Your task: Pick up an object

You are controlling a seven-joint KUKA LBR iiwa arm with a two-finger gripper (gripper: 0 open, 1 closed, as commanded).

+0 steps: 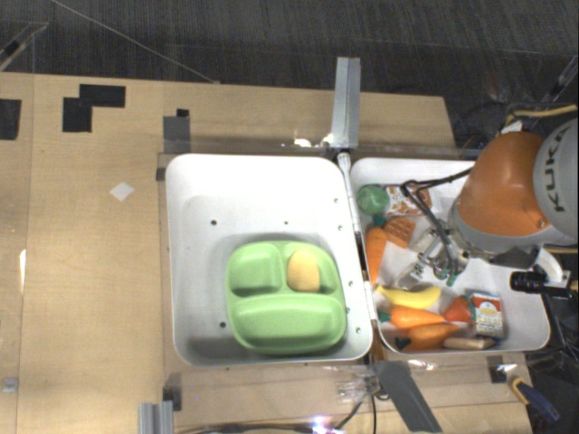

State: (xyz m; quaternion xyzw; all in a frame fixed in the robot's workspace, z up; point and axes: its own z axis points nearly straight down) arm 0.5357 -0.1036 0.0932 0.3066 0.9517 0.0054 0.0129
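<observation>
Two shallow white plastic bins sit side by side on the pale wooden bench. The left bin (194, 206) holds a green three-compartment plastic tray (271, 319) toward its near side. A yellow lemon-shaped toy (304, 269) rests in the tray's upper right compartment.

The right bin (534, 333) is crowded with toy food. A round green vegetable-like piece (372, 199) lies at the far left corner. A long orange carrot-shaped toy (374, 253) runs along the left wall. A yellow plastic banana (409, 296) lies near the middle, with a second orange carrot-like piece (418, 316) just below it. A small printed carton with a red top (486, 314) stands toward the near right. A tan stick-shaped item (468, 343) lies along the near wall.

The grey arm with the orange band (502, 183) comes in from the right, over the right bin. The metal two-finger gripper (436, 262) hangs just above the banana's far side. Cannot tell whether it is spread or closed, nor whether it touches anything; no object is seen between its tips.
</observation>
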